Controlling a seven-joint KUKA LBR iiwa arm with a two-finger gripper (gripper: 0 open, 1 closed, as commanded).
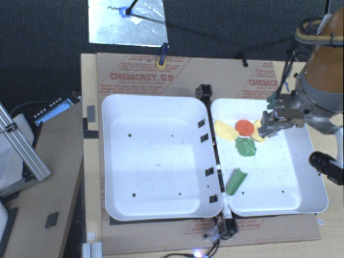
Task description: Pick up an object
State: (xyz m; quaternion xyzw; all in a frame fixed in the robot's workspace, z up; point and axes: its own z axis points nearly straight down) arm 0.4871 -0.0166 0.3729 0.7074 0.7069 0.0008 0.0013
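Note:
The right bin (301, 198) holds several small things. A yellow piece (226, 130) lies near its left wall, with a red-orange round piece (245, 127) beside it. Just below them sits a green lump (246, 147), and a green stick-shaped piece (235, 181) lies lower, close to the divider. Another yellow piece (257, 135) pokes out from under the gripper. My gripper (267, 128) hangs over the upper middle of the right bin, right beside the red-orange piece and above that yellow piece. Its fingertips are dark and blurred against the bin.
The left bin (156, 155) stands beside the right one, joined by a black hinged divider (212, 155). A shiny metal sheet (128, 14) lies behind the bench. The arm's grey and orange body (322, 74) covers the right bin's upper right corner.

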